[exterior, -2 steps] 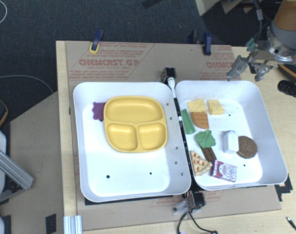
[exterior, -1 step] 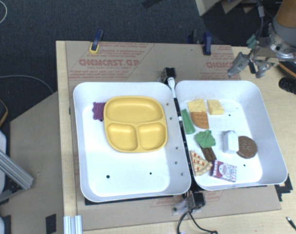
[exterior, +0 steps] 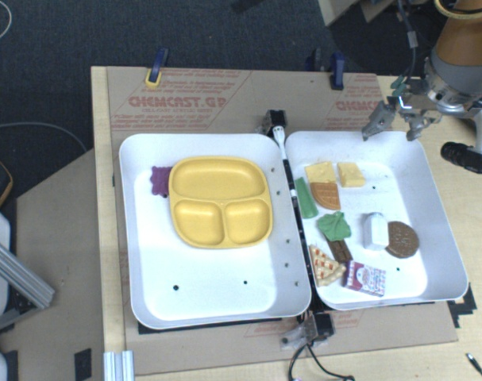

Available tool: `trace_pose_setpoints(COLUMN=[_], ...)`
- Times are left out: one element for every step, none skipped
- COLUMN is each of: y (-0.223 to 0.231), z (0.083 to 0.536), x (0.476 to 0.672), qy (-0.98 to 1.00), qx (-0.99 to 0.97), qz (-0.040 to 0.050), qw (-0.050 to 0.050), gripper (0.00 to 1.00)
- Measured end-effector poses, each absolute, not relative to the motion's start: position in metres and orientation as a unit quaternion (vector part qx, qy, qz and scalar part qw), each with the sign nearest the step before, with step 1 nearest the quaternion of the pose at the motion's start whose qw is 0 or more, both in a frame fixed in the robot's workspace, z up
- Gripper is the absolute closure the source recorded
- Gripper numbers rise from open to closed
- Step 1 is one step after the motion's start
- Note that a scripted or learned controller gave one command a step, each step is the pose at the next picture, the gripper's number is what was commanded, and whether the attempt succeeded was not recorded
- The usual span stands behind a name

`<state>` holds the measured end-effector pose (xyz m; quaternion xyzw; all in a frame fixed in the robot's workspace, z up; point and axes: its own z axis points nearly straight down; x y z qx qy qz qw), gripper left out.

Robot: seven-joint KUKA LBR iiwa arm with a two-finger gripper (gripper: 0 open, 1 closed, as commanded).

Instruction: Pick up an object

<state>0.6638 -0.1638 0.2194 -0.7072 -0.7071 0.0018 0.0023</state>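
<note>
The gripper (exterior: 393,126) hangs at the upper right of the frame over the right bin's (exterior: 431,182) far rim, its fingers spread and grasping nothing. Below it, centre-right, the green strip (exterior: 305,198) lies lengthwise top to bottom, beside cheese slices (exterior: 337,173), a brown cookie (exterior: 402,239) and a pizza slice (exterior: 326,265). The yellow tray (exterior: 221,201) fills the left bin (exterior: 145,252).

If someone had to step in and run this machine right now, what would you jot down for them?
Gripper: open, holding nothing, raised over the far edge of the right bin.
Right bin holds: two yellow blocks, a green stick, a green leafy piece, a white block, a brown cookie, a pizza slice, a small printed packet.
Left bin: yellow divided tray, a purple item beside it.
Done: nothing picked up yet.
Left: choose an object, descend, grasp, lift.
</note>
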Motion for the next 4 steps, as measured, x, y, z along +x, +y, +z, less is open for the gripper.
trace_pose_setpoints(y=[-0.157, -0.147, -0.145, -0.145], z=[0.158, 0.106, 0.091, 0.104], x=[0.669, 0.668, 0.672, 0.674], qy=[-0.708, -0.708, -0.708, -0.708], qx=[-0.706, -0.706, -0.706, -0.706], qz=[0.002, 0.002, -0.004, -0.0061], qw=[0.003, 0.003, -0.001, -0.006], gripper=[0.0, 0.0, 0.0, 1.0])
